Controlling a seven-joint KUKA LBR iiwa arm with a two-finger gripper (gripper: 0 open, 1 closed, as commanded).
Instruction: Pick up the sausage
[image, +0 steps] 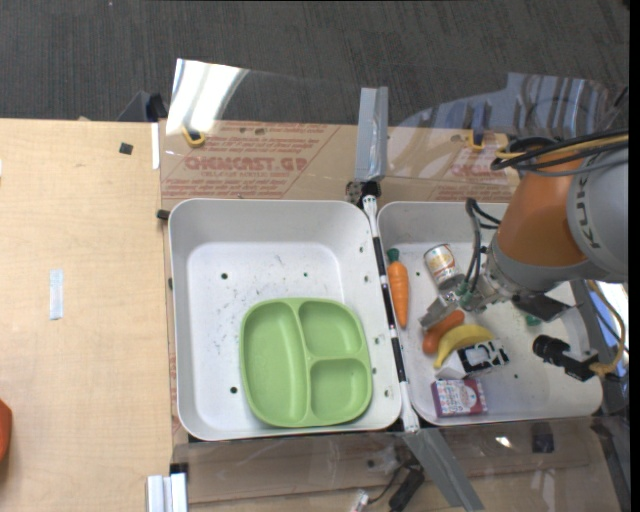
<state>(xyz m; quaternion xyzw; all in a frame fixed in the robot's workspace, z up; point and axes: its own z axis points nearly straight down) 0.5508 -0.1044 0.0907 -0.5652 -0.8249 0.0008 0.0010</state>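
Arm low over the right bin, gripper at the sausage.

The gripper (452, 302) sits just above the sausage (443, 331), which lies in the right bin (580, 400) between the carrot (398, 289) and the banana (460, 341); whether it has hold of anything, I cannot tell. A small can (439, 263) stands behind. The green plate (305, 361) rests in the left bin (200, 300).

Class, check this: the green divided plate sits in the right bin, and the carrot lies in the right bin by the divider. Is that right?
Not quite. The camera view shows the green plate in the left bin. The carrot does lie in the right bin by the divider.
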